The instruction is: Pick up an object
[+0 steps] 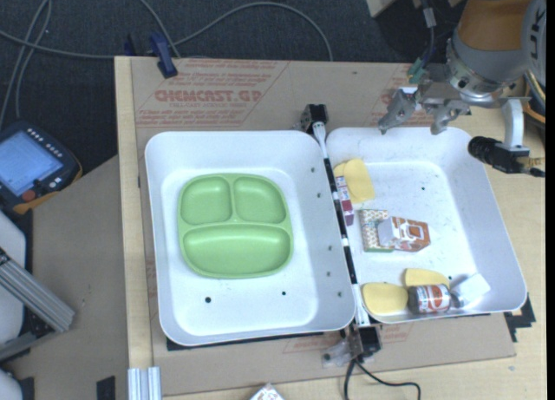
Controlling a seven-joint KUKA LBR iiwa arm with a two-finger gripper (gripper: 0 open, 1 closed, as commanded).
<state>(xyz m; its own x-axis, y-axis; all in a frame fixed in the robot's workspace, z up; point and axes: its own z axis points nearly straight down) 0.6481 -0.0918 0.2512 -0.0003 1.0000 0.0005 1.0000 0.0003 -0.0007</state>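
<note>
We see 2 white bins [165, 173], a pale green divided plate [234, 225], yellow pieces [357, 180], and a brown-and-white patterned packet [395, 234].

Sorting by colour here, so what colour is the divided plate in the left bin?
Light green, seen clearly in the camera view: the divided plate.

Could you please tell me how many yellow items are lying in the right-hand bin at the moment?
3: one by the divider near the far end, one at the near edge, one just behind the can.
</note>
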